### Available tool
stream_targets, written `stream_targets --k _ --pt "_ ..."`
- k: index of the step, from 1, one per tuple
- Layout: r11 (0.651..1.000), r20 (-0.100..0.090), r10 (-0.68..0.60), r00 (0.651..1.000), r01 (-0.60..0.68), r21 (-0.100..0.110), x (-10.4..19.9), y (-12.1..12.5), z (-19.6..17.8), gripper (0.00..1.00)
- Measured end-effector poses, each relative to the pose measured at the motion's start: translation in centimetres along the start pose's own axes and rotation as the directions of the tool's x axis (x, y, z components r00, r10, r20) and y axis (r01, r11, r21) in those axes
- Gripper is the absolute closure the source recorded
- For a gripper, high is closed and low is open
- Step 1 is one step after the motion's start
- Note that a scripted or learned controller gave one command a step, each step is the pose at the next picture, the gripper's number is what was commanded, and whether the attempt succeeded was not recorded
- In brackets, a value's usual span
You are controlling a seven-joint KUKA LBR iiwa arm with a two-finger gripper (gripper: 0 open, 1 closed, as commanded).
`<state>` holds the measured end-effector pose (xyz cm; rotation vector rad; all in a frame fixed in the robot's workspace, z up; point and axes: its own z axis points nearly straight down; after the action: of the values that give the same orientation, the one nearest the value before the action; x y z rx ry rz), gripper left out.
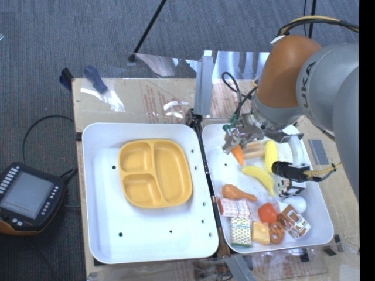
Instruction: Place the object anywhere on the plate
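Farthest left sits the left bin (102,227), and in it the yellow plate (156,172), three compartments, lying flat with nothing on it. Across the divider is the right bin (325,215), crowded with toy food: a drumstick (237,192), a small boxed item (233,207), a tomato (268,213), a pretzel (275,232), a banana (259,177) and a corn cob (270,156). My claw (233,140) hangs over the upper left part of that bin, and just under its tips is an orange carrot (237,155), which I take to be the object I am after. The carrot looks to be at my fingertips, but I cannot tell whether it is truly pinched between them or merely lying beneath, and I cannot tell how wide my claw stands either. So I judge this to be the pick step, with the placing not yet begun. Next I need a sure grip on the carrot, then a lift clear of the bin wall, a carry leftward over the divider, and a release above any compartment of the plate.
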<state>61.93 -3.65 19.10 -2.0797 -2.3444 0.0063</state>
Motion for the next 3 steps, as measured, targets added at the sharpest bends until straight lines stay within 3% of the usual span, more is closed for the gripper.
stream_targets --k 1,2,3 --pt "0.995 0.003 -0.104 0.995 0.104 -0.007 -0.6 -2.7 -6.6 1.00" --pt "0.999 0.003 0.049 0.999 -0.049 -0.004 0.8 -3.2 -8.8 1.00" --pt "1.000 0.000 0.005 1.000 -0.005 0.009 -2.7 -4.4 1.3 1.00"
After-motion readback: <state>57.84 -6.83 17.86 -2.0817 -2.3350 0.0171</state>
